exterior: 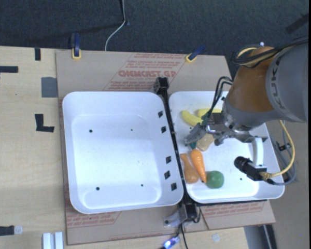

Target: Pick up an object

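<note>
**Operator:** While I look down from the fixed camera, I see the gripper (201, 135) low in the right bin (267, 191), near its left wall. Its fingers are spread narrow, and I see nothing between them. A beige piece (206, 142) lies just below the fingertips, perhaps touching; I cannot tell.

**Colleague:** Where are the other objects?

**Operator:** All are in the right bin. An orange carrot (198, 162) lies just below the gripper, pointing up toward it. A second orange piece (189, 171) lies beside the carrot, against the bin's left wall. A green round thing (214, 179) sits touching the carrot's lower end. A yellow banana (191, 118) lies above the gripper, and another yellow piece (203, 112) is partly hidden behind the arm.

**Colleague:** And the left bin?

**Operator:** In the left bin (116, 149) I see only its white floor. Both bins stand on a cardboard sheet (140, 71). The grey arm (259, 92) covers the upper right part of the right bin, and a black cable part (249, 167) hangs over its lower right area.
</note>
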Robot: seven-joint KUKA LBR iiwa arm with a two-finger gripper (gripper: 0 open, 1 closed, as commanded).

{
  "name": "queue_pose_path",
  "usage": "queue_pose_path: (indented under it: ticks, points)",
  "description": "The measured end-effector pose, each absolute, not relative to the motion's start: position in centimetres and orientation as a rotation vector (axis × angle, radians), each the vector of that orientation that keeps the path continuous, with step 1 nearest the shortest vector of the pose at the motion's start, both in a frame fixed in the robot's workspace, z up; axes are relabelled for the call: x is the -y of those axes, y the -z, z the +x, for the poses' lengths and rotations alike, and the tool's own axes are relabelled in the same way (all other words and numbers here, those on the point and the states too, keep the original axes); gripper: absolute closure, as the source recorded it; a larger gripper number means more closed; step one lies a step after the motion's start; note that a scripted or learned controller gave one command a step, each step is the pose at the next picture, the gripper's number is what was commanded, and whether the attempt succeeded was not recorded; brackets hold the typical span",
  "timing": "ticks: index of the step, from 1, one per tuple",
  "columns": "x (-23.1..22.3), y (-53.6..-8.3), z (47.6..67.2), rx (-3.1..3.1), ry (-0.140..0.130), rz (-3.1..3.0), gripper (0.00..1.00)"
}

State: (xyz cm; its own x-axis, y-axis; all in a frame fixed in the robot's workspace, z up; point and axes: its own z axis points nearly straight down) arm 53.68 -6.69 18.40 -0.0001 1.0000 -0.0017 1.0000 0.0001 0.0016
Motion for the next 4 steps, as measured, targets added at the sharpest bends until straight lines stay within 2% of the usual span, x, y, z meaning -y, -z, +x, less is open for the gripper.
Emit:
queue_pose_path:
  ticks: [1, 2, 3, 4]
  points:
    - [9.5, -14.9, 48.7, -2.222, 0.009, 2.229, 0.0]
    - [9.9, -33.1, 56.7, -2.213, -0.018, 2.204, 0.0]
    - [17.3, -45.7, 52.9, -2.204, -0.008, 2.217, 0.0]
    - [9.6, -32.3, 57.8, -2.234, 0.006, 2.218, 0.0]
